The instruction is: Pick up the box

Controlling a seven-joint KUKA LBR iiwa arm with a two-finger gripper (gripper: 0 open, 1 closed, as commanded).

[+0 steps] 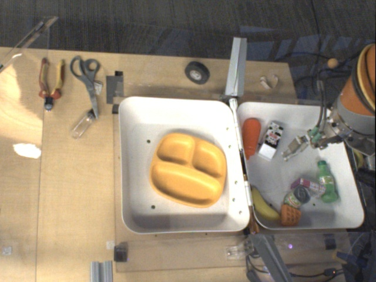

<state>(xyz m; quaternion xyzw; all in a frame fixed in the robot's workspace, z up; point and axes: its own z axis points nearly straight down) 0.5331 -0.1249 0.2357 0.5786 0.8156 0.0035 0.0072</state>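
Wood bench, two white bins. Box (271, 138) lies in right bin (346, 219), upper-left, untouched. Gripper (295, 148) at its 3 o'clock, just beside, fingers apart, holding nothing. Pick not started.

The box (271, 139) lies in the right bin (352, 216) near its left edge (a carrot (251, 136) just beside it).

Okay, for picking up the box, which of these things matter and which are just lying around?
Part of the job:
- box, in the right bin, beside the carrot
- pincer, over that bin, right of the box

Lying about:
- carrot
- banana
- green bottle
- yellow tray in the left bin
- scissors, pliers, tape roll on the bench
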